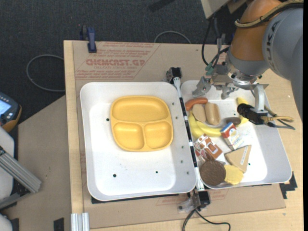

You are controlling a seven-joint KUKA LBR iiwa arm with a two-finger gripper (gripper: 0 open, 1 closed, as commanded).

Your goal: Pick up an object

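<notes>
Hovering over the right bin's (274,170) far end, hand (226,83) grip unreadable here; aiming squarely down onto the bread roll (211,113), avoiding banana (204,128) and sausage (196,101).

Red print "CHEMCAST GP" on the brown board (120,61) behind the bins, smaller lines unreadable

Banana (204,127): yellow, curved, lying flat along the right bin's left side.
Bread roll (211,113): tan, resting against the banana's upper part.
Sausage (196,101): red-orange, lying just above the roll.
Cookie (212,172): dark brown, round, flat at the bin's front edge.
Wedge (239,158): tan triangle, just right of the cookie.
</notes>
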